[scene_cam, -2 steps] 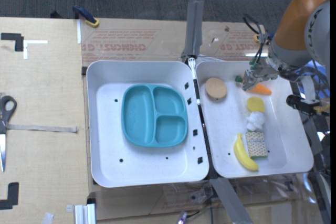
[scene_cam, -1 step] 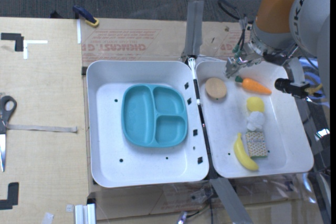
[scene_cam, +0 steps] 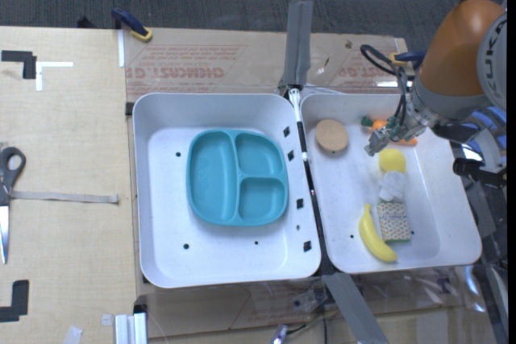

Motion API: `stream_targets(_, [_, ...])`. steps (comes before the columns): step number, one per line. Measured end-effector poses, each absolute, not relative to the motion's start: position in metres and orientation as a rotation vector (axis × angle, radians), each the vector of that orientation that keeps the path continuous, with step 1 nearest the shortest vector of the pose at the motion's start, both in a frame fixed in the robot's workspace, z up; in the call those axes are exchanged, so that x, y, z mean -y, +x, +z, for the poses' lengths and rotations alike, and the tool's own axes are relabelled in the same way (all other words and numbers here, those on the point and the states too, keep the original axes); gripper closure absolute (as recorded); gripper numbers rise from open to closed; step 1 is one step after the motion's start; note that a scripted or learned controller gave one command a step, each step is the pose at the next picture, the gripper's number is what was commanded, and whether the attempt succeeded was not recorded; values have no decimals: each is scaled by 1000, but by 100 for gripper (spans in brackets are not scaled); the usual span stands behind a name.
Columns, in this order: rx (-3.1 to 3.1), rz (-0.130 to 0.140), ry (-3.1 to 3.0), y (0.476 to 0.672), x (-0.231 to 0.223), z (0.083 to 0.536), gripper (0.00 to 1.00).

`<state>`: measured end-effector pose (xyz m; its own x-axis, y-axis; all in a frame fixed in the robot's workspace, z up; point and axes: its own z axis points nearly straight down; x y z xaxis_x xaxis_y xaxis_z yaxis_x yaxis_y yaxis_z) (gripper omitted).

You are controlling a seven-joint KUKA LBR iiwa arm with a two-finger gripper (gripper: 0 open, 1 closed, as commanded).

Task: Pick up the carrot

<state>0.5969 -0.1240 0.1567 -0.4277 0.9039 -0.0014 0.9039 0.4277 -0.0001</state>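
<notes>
The tool (scene_cam: pixel 389 138) is lowered over the carrot (scene_cam: pixel 372 124) at the right bin's (scene_cam: pixel 451 254) far edge; finger state cannot be told, and no lift is seen.

Teal plate (scene_cam: pixel 238 176), yellow banana (scene_cam: pixel 376 238), orange carrot (scene_cam: pixel 377 124), white bins (scene_cam: pixel 218 268).

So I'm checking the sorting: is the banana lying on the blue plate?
No, the banana lies in the right bin beside a sponge, while the blue plate sits in the left bin.
</notes>
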Motion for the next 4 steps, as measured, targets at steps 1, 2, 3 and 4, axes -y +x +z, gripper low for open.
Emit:
stream_targets(1, [-2534,-1,1854,659,148,278,100])
stream_targets(2, [-2533,-1,1853,659,148,278,0])
stream_targets(3, [-2623,-1,1726,652,161,190,0])
stream_targets(4, [-2580,0,1787,651,157,93,0])
